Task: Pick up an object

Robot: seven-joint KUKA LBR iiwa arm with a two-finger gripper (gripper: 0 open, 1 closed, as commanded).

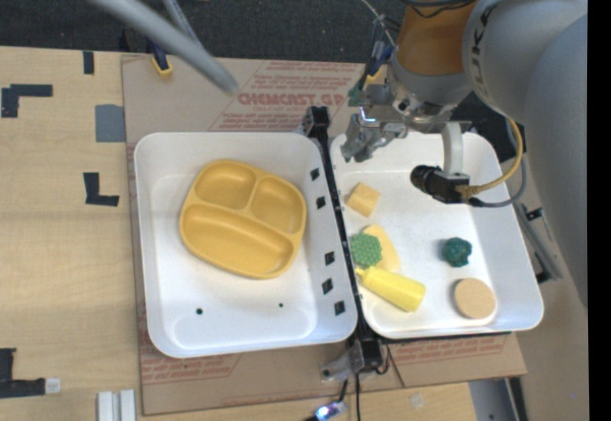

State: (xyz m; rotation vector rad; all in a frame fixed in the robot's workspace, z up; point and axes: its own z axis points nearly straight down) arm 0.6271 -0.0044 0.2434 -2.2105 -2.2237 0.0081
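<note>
In the camera view, two shallow white bins sat side by side on the cardboard-covered surface. The left bin [158,314] carried a yellow divided plate [243,217], tilted, with three compartments, lying toward the bin's far edge. The right bin [520,300] carried the loose objects: a pale yellow cube [362,199] near the bin's left edge, a green bumpy piece [366,249] just below it, a bright yellow cylinder [391,287] lying on its side and touching the green piece toward the near-left corner, a dark green ball-like lump [456,251] toward the right edge, and a flat tan disc [474,298] near the near-right corner. The arm reached in from the right with its orange band uppermost. The gripper [361,144] hung over the far-left corner of the right bin, just above the pale cube but apart from it. Its fingers pointed down, nothing visible between them; how far open they stood could not be told
</note>
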